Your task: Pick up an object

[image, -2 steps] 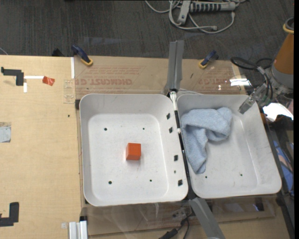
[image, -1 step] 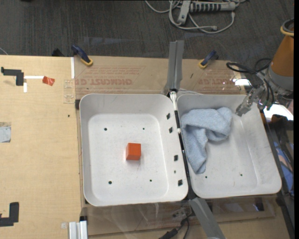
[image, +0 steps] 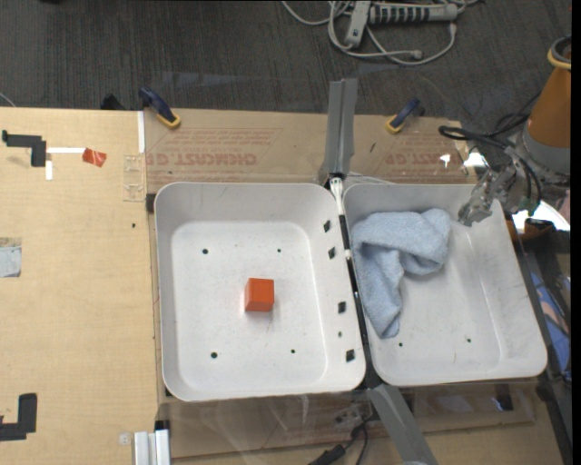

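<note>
A small orange-red cube sits near the middle of the left bin. A crumpled light blue cloth lies in the left half of the right bin, against the divider. My gripper hangs over the right bin's far right corner, just right of the cloth's upper edge and apart from it. The arm with its orange band comes in from the upper right. Nothing shows between the fingers.
A grey metal post stands behind the gap between the bins. Two clamps hold the cardboard backing. Cables lie on the floor beyond. A wooden board flanks the left bin.
</note>
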{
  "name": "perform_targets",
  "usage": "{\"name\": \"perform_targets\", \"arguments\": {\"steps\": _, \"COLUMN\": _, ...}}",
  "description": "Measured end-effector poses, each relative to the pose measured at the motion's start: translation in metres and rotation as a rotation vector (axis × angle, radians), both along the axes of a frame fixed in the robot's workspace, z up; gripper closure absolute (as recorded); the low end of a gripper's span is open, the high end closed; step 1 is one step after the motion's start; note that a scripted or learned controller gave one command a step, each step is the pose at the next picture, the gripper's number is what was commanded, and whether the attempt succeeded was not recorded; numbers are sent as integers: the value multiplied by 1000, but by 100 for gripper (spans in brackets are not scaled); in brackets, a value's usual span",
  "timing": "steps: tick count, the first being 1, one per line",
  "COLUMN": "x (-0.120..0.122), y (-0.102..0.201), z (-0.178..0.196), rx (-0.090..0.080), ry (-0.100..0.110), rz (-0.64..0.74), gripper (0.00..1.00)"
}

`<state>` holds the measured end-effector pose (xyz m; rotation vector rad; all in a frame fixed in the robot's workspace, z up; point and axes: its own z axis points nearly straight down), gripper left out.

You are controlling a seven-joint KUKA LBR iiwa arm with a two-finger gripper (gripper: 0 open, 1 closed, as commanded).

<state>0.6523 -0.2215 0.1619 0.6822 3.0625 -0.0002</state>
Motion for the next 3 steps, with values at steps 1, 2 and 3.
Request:
{"name": "perform_targets", "arguments": {"steps": 1, "x": -44, "y": 7, "z": -69, "rx": 1, "ry": 3, "rz": 130, "gripper": 100}}
{"name": "perform_targets", "arguments": {"steps": 2, "x": -7, "y": 25, "z": -4, "rx": -1, "ry": -1, "rz": 342, "gripper": 100}}
{"name": "perform_targets", "arguments": {"steps": 3, "x": 0, "y": 21, "z": 30, "rx": -1, "ry": -2, "rz": 444, "gripper": 100}}
